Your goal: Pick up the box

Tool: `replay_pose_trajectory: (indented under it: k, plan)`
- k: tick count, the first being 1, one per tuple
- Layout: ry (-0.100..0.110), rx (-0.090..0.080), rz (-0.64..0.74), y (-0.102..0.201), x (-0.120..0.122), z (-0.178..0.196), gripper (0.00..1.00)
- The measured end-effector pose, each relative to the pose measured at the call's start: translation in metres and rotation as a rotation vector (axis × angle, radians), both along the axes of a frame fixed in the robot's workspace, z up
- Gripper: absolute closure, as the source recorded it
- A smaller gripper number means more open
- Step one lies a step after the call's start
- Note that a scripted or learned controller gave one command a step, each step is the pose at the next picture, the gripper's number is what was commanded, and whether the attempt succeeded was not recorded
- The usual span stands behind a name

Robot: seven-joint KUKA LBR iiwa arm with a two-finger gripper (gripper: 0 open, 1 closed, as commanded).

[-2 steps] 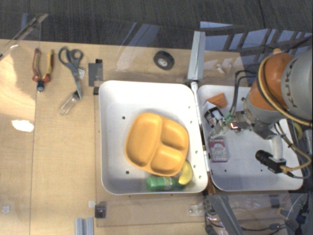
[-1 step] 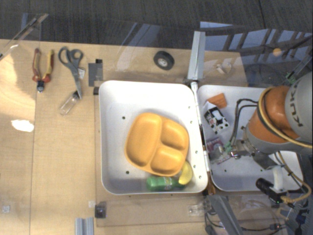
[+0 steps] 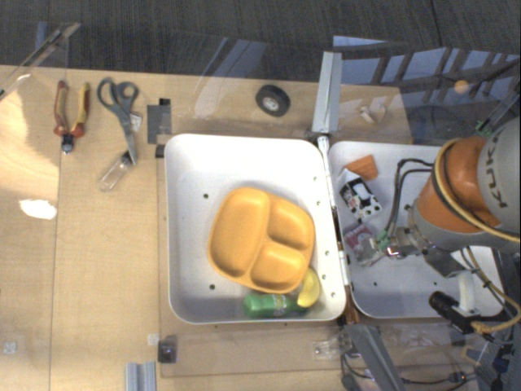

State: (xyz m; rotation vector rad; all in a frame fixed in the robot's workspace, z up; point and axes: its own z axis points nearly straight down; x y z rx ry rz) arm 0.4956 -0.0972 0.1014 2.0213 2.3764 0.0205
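In the right bin (image 3: 407,296) a small white box with black and red print (image 3: 359,196) lies near the left wall, below an orange wedge-shaped item (image 3: 363,167). My gripper (image 3: 379,247) hangs low over the left part of this bin, below the box and apart from it. It sits right beside a small purplish and green item (image 3: 356,238). The grey arm with its orange band (image 3: 456,187) covers the right half of the bin.
The left bin (image 3: 187,218) holds a yellow divided plate (image 3: 262,239), a green bottle (image 3: 267,304) and a yellow piece (image 3: 309,292) at its front edge. Scissors (image 3: 122,112), pliers (image 3: 69,114) and a tape roll (image 3: 273,100) lie on the bench behind.
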Motion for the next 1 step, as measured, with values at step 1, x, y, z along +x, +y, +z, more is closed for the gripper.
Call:
replay_pose_trajectory:
  k: [1]
  plan:
    - [0.018,0.006,-0.137,0.0646,0.029,0.1109,1.0]
